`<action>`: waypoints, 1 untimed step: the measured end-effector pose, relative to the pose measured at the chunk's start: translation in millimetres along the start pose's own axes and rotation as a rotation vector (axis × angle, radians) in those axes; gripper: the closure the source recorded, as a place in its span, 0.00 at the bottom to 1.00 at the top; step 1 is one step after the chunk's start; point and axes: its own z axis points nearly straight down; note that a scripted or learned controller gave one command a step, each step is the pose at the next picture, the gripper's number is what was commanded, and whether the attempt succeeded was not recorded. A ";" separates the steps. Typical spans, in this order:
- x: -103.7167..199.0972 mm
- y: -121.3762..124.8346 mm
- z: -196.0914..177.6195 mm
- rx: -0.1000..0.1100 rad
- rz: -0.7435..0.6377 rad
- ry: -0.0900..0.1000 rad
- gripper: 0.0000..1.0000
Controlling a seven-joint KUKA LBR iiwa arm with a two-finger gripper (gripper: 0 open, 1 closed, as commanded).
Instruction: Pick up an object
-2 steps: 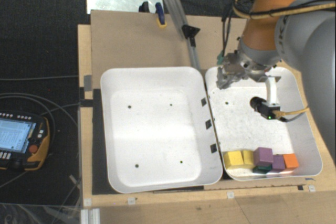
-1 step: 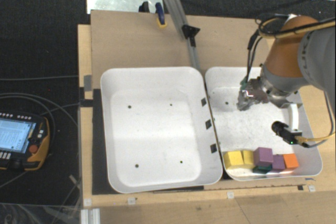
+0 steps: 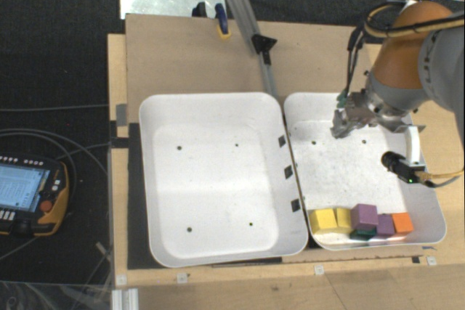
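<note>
Right bin (image 3: pixel 320 178), smooth white plastic — yellow block (image 3: pixel 324 220), purple block (image 3: pixel 365 215), orange block (image 3: pixel 402 223) clustered at near edge; dark green piece (image 3: pixel 362 234) half-hidden. Gripper (image 3: pixel 341 128) near far wall, well apart — its opening cannot be made out.

Grey arm (image 3: pixel 443 69) with a rounded orange band (image 3: pixel 407 47), black cables, and a grey metal claw (image 3: pixel 341 128).
</note>
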 end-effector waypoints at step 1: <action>-37.7 -8.5 -7.1 0.002 0.008 -0.001 1.00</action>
